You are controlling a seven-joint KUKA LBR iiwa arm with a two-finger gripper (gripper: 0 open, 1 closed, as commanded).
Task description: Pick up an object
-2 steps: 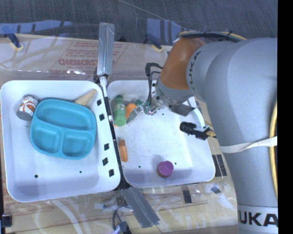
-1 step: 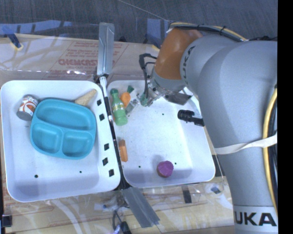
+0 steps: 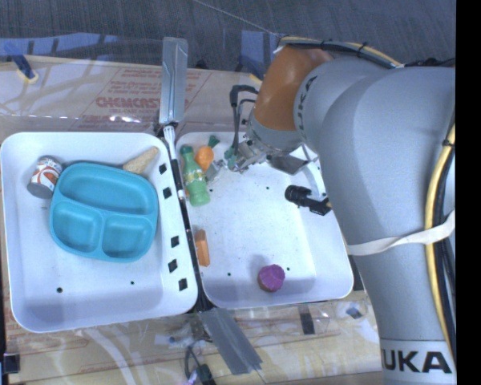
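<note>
— So, where is the gripper [image 3: 235, 162]?

— Low over the right bin [image 3: 248, 231], near that bin's upper left corner as the camera sees it. The grey arm [image 3: 385, 159] comes in from the right, and its orange band [image 3: 276, 95] sits just above the bin's top edge.

— Is it wide, narrow, or holding something?

— I cannot tell. The tip is small and dark, and the wrist hides part of it, so no grasp can be read from here.

— What lies closest to it?

— A small orange thing [image 3: 204, 157], just beside the tip on its left. I cannot tell whether the two touch. Below that lies a green bottle [image 3: 196, 184] with a yellow cap, close along the bin's left wall, its cap toward the top of the view.

— And the rest of that bin?

— An orange stick [image 3: 201, 248] lies lower down by the same wall, well apart from the gripper. A purple round thing [image 3: 271, 277] sits near the bottom edge, about midway across.

— The left bin [image 3: 20, 255]?

— A blue sectioned tray [image 3: 104, 211] lies flat in its upper half. A round can [image 3: 43, 175] rests against the tray's upper left rim. A tan wedge [image 3: 142, 160] lies at the tray's upper right corner, near the divider [image 3: 173, 79] between the bins.
</note>
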